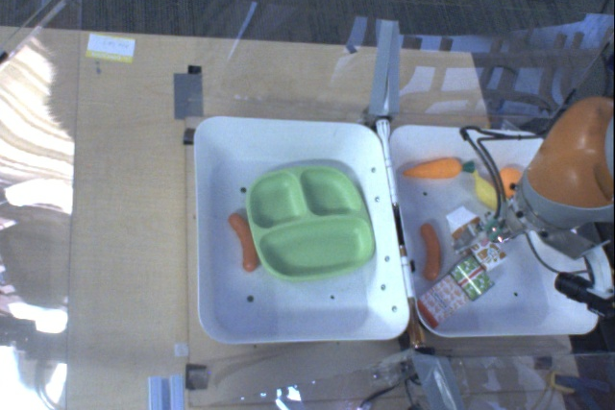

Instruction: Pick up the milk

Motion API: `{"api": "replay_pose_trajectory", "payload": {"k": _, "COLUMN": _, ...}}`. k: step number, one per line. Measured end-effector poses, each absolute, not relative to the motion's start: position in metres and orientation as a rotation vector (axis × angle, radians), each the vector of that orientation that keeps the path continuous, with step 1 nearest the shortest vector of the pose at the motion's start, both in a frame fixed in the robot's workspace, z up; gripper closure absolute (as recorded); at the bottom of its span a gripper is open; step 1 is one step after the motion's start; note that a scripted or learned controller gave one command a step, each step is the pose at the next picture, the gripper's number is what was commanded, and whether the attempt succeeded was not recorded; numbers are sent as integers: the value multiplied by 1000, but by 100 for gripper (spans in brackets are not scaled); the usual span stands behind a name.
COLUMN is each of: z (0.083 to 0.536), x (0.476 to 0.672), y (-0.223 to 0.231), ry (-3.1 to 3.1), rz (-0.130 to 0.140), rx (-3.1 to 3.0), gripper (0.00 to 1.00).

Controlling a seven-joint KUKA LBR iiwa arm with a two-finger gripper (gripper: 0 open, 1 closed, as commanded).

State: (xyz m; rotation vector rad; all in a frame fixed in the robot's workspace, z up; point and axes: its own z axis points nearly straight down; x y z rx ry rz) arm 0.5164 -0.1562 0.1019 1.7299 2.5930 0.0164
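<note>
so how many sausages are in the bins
2. One sausage lies in the left bin, against the left side of the green plate. The other sausage is in the right bin, near its left wall. The arm covers part of that bin, so more may be hidden.

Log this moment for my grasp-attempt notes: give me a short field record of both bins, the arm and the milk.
left bin: green divided plate; sausage against the plate's left edge
right bin: milk carton, carrot, second sausage, yellow item partly hidden by the arm
milk carton state: lying flat, diagonal, lower end near the bin's front left corner
arm: over the right bin, reaching in from the right
gripper: at the carton's upper end; grip cannot be judged
milk lifted: not visibly
</note>
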Motion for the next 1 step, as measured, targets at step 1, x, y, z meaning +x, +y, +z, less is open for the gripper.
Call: {"api": "replay_pose_trajectory", "payload": {"k": 1, "z": 201, "x": 540, "y": -84, "ry": 2611, "rz": 7, "rx": 1732, "gripper": 100}}
